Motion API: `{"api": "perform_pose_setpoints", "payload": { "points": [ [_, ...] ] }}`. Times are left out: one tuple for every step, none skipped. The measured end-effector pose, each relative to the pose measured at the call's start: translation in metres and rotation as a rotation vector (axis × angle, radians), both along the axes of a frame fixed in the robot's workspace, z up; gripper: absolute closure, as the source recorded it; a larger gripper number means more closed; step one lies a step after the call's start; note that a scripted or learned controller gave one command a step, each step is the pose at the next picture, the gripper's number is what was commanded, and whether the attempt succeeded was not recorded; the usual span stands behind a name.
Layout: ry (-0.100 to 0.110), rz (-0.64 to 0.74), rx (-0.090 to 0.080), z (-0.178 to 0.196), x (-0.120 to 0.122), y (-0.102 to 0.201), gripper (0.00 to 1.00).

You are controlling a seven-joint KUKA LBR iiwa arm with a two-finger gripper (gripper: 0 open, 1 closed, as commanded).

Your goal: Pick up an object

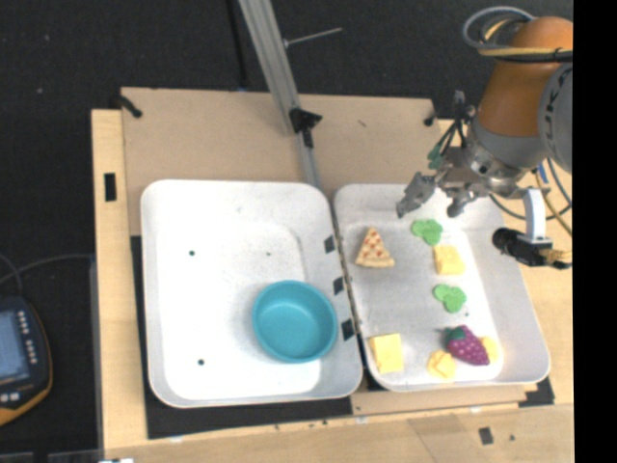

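Arm: the grey arm (521, 95) with its orange band is reaching in from the right and hanging over the far end of the right bin (501, 287).
Gripper: the gripper (439, 199) is hovering above the bin's far edge; its two fingers are standing apart, one toward the left (416, 197) and one toward the right (459, 203); nothing is sitting between them.
Nearest object: a green toy piece (426, 230) is lying just below the gripper, apart from the fingers.
Right bin contents: a pizza slice (373, 249) is lying near the left wall; a yellow block (447, 259) is sitting just beside the green piece; a second green piece (449, 297) is lying mid-bin; a purple grape bunch (467, 344) is resting near the front, touching small yellow pieces (442, 363); a pale yellow cube (387, 352) is sitting at the front left corner.
Left bin: the left bin (193, 230) is holding a blue bowl (294, 320), upright, near its front right.
Bench: both bins are resting side by side on the tan bench (212, 133).
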State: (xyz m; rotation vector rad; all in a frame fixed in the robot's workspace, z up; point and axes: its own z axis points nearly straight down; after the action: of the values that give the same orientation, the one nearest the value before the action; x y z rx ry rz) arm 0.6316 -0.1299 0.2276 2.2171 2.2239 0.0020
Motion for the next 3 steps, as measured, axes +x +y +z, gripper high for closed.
{"api": "perform_pose_setpoints", "payload": {
  "points": [
    [0.0, 0.0, 0.0, 0.0, 0.0, 0.0, 0.0],
    [0.005, 0.0, -0.002, -0.049, -0.003, 0.007, 0.0],
    [0.002, -0.002, -0.002, -0.089, -0.001, 0.009, 0.0]
  ]
}}
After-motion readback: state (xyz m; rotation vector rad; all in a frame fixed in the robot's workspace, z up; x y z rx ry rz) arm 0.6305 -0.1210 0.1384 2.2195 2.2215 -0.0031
